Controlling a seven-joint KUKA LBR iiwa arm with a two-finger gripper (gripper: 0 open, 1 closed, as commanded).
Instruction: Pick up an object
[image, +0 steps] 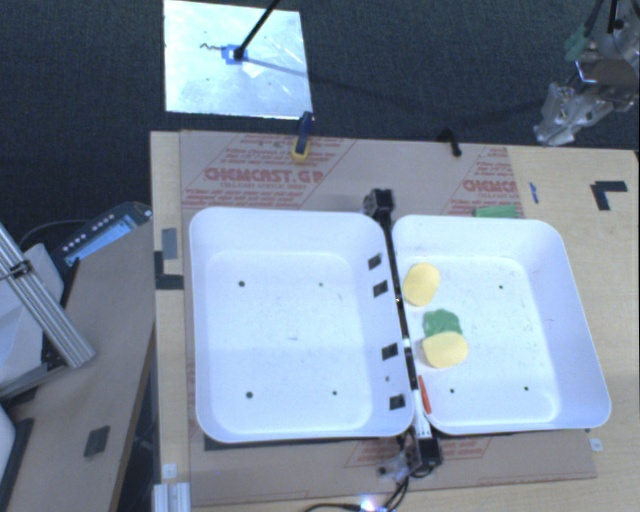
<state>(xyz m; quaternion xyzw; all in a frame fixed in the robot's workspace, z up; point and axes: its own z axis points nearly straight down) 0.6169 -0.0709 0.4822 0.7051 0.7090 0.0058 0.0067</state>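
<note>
Two yellow rounded objects lie in the right bin (560, 300) near its left wall: one (421, 283) higher up, the other (445, 350) lower. A small green object (440, 322) sits between them, touching the lower yellow one. A thin orange-red piece (425, 394) lies by the bin's left wall below them. My gripper (572, 108) hangs at the top right corner of the view, beyond the bench's far edge and well away from the bins.
The left bin (290, 320) sits beside the right one, joined by a black clipped divider (392, 300). A cardboard sheet (260, 170) lies under both. A shiny metal plate (235, 58) lies on the floor at top left. A green tag (497, 211) sits behind the right bin.
</note>
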